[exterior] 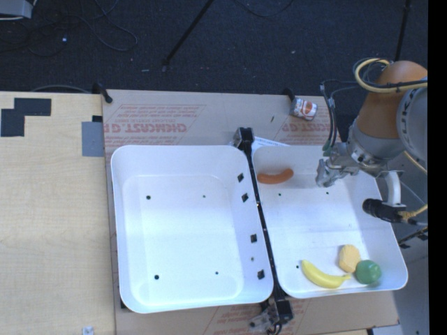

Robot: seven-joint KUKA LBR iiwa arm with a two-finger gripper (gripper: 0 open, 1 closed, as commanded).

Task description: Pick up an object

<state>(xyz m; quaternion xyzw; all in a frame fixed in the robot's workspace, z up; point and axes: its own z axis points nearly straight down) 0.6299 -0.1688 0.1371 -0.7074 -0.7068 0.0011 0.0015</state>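
Observation:
In the right bin [314, 222] lie an orange sausage-shaped thing [275, 176] near the far wall, a yellow banana [322, 276] near the front, a small yellow-orange lump [348, 257] and a green ball [368, 272] at the front right corner. My gripper [327, 178] hangs over the bin's far right part, about a hand's width to the right of the sausage, with nothing visible between its fingers. The fingertips are too small and dark to read.
The left bin [133, 173] stands beside the right one, parted by a black-clipped divider [255, 215]. A small red-and-white can [304, 108] lies on the cardboard behind the bins. The arm's orange band [391, 103] rises at the right.

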